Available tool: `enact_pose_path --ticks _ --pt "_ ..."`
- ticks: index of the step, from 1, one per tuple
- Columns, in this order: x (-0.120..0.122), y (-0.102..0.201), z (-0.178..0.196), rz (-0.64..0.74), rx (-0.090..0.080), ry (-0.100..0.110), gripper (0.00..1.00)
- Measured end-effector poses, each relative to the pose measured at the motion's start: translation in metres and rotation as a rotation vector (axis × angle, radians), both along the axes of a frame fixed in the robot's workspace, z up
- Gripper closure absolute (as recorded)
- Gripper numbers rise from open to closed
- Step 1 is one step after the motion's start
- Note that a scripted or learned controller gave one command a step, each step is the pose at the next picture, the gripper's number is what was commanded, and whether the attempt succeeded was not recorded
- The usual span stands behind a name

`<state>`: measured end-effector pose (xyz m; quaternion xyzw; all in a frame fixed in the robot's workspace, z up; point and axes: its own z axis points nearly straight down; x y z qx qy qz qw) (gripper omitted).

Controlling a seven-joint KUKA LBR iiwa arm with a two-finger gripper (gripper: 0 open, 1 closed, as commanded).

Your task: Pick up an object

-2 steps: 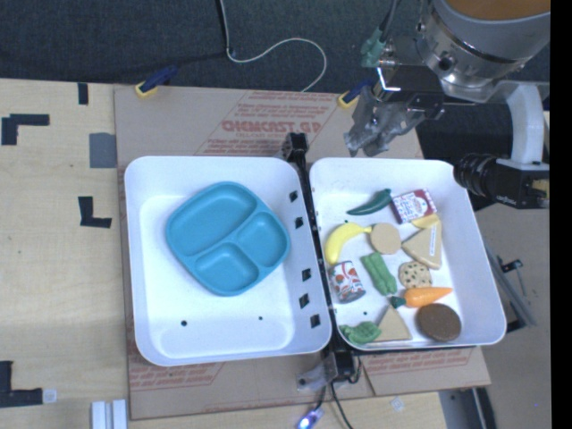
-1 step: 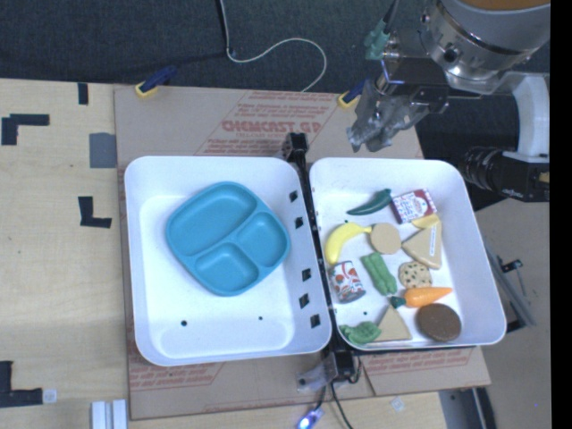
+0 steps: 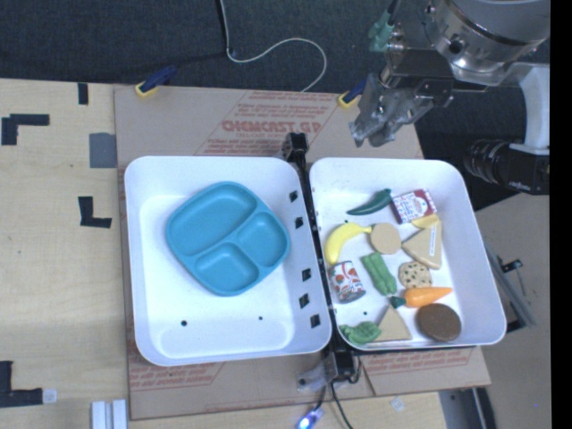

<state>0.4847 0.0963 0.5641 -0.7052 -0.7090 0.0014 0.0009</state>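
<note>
Right, here is how it stands:
Crowding risk: the toy foods in the right-hand shallow white bin lie packed close; the yellow plastic banana, round tan biscuit and green pea pod nearly touch, so a descending claw could nudge neighbours or clip two at once.
Slip risk: the flat brown disc and orange carrot sit low, easy to skid off, I'd judge.
Arm pose: grey arm high at upper right, the two-finger gripper above the bin's far rim, tilted down-left.
Claw: carrying nothing; spread or clenched, I cannot tell.
Left bin: holds a blue divided plastic plate.
</note>
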Motion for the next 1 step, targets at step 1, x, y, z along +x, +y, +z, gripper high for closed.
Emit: enact_pose_path --ticks 1 --pt "-0.0029 -0.0286 -0.1788 -0.009 -0.004 0.016 1.0"
